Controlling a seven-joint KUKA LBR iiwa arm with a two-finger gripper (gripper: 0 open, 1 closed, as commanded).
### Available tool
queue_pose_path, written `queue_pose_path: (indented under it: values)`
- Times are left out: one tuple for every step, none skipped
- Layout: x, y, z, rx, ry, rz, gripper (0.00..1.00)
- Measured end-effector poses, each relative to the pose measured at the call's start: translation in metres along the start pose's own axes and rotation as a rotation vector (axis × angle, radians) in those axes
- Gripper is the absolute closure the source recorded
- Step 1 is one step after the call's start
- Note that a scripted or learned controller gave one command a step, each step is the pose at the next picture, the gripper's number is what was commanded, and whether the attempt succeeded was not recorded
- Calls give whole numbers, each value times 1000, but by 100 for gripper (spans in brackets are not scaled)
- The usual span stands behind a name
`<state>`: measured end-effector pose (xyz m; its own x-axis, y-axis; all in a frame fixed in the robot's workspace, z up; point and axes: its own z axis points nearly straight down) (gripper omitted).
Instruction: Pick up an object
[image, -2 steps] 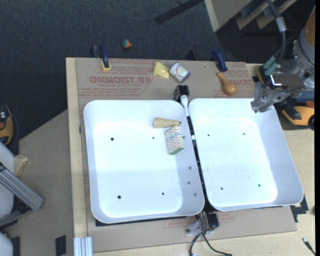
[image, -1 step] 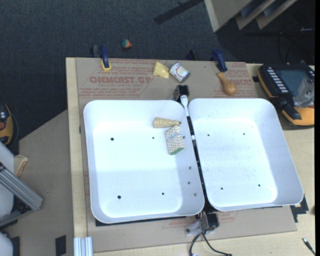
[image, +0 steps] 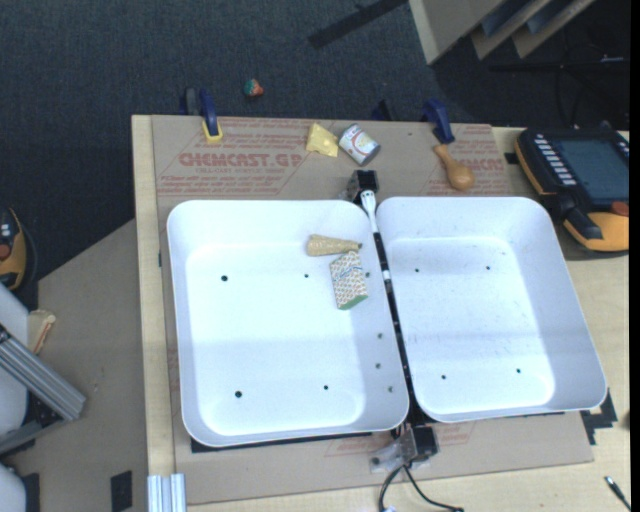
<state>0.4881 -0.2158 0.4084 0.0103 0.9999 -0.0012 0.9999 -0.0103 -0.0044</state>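
Observation:
Two objects lie in the left bin (image: 200, 300) near its far right corner. One is a tan, cone-shaped piece (image: 331, 245) lying on its side. Just below it rests a small patterned green-and-white packet (image: 348, 279), touching or nearly touching the tan piece. The right bin (image: 560, 300) sits beside it.
On the board behind the bins lie a yellow wedge (image: 322, 141), a small silver-white can (image: 359, 144) and a wooden-handled tool (image: 454, 168). Blue clamps (image: 208, 108) hold the board's far edge. A black and orange pendant (image: 585, 180) rests at the right.

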Motion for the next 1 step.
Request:
queue_pose_path:
  values:
    - [-10,-10,-136,-23,-8,-10,100]
